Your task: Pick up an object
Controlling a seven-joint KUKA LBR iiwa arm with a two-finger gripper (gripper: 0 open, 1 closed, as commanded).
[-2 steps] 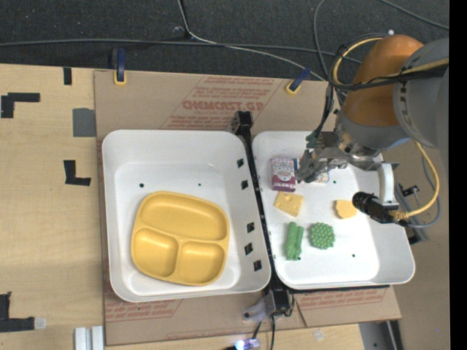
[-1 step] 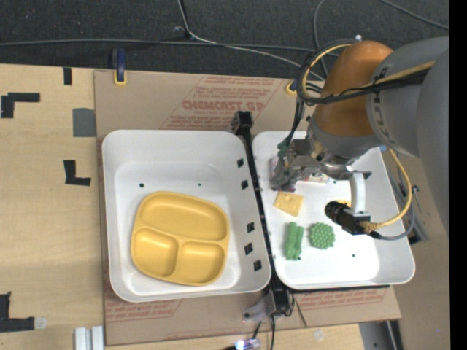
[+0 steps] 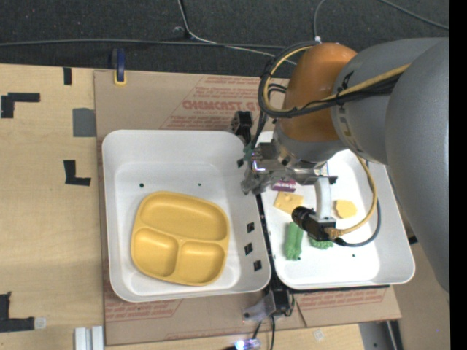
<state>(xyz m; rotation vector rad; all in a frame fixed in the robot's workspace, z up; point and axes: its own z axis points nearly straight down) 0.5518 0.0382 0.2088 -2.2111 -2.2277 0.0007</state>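
Note:
The grey arm with its orange band reaches in from the right and hangs over the right bin [image 3: 365, 272]. My gripper [image 3: 290, 184] points down at that bin's near-left part, just above a pale yellow wedge [image 3: 285, 201]. A green ridged toy [image 3: 293, 240] lies in front of the wedge. A small yellow piece [image 3: 345, 208] and a green scrap [image 3: 322, 243] lie to its right, partly hidden by a black part of the wrist and a cable. I see nothing lifted off the bin floor.
The left bin [image 3: 124, 159] holds a yellow divided plate [image 3: 179, 237]. The wall between the two bins runs right beside the gripper. Cardboard lies under both bins, and cables loop around the wrist.

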